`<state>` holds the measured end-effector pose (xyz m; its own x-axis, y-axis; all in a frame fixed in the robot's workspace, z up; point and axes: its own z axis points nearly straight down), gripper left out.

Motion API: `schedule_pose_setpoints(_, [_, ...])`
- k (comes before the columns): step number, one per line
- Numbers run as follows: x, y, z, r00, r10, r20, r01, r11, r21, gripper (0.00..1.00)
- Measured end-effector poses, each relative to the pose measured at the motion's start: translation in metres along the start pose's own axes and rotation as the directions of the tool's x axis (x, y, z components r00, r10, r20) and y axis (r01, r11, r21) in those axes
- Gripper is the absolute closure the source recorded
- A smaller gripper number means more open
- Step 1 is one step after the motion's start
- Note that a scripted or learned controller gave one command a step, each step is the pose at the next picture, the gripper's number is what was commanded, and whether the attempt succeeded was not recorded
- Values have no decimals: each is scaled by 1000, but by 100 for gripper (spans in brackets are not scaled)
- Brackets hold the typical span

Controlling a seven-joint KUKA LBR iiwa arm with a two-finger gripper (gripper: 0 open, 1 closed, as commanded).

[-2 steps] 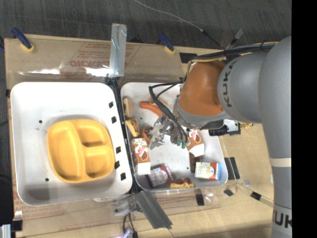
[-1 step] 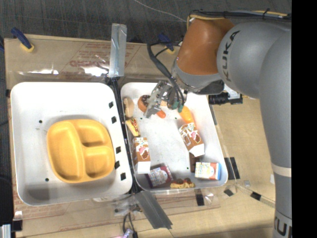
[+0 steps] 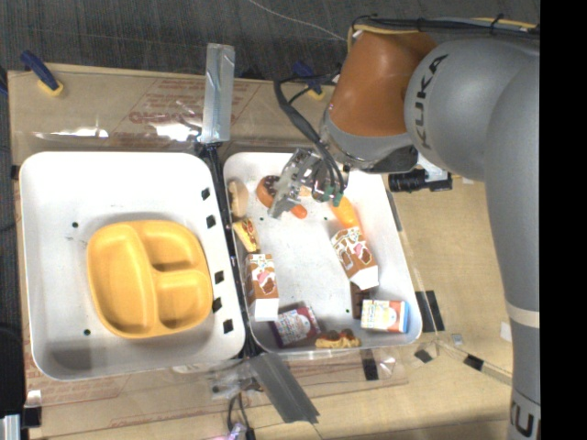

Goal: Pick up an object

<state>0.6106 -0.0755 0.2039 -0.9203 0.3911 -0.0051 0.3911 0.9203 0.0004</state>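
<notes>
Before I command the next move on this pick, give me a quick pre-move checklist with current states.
1. Gripper over the right bin, not the left one: ok.
2. Target under it: sits above a brown item and an orange piece at the bin's far end; which one it lines up with: cannot tell.
3. Object held: cannot tell.
4. Neighbours crowding the target: orange bottle lies close beside: not ok.
5. Yellow tray in the left bin, away from the gripper: ok.

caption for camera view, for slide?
Gripper low over right bin of small items; yellow tray in left bin.
</notes>
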Motion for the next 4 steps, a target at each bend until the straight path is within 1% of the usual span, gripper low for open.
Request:
schedule_pose_setpoints(2, [-1, 3, -21, 1000, -14, 5, 14, 1000, 0, 100])
schedule_pose_setpoints(3, [28, 13, -29, 995, 103, -6, -103, 995, 2, 100])
schedule_pose_setpoints(4, [4, 2, -17, 989, 147, -3, -147, 989, 2, 100])
